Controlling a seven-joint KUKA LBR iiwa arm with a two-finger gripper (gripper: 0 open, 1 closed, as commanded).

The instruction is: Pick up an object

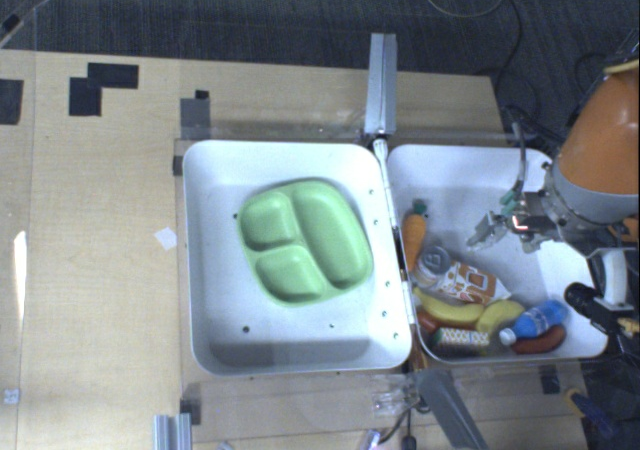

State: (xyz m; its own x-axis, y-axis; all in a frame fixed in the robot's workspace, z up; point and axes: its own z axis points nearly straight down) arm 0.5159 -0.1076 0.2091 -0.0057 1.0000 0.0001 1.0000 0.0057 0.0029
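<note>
In the right bin (455,170) several objects lie along the front and left side: an orange carrot (414,236), a small round tin (434,262), an orange-and-white carton (467,284), yellow bananas (470,315), a blue-capped bottle (532,322) and a dark red sausage (540,341). My gripper (499,220) hangs over the bin's middle right, above bare floor, just up and right of the carton. Its fingers stand open, spread toward the left, and nothing is between them.
The left bin (215,238) holds a green divided plate (304,240). A metal post (381,83) stands at the back between the bins. The arm's orange band (608,128) fills the right side above the right bin's back corner.
</note>
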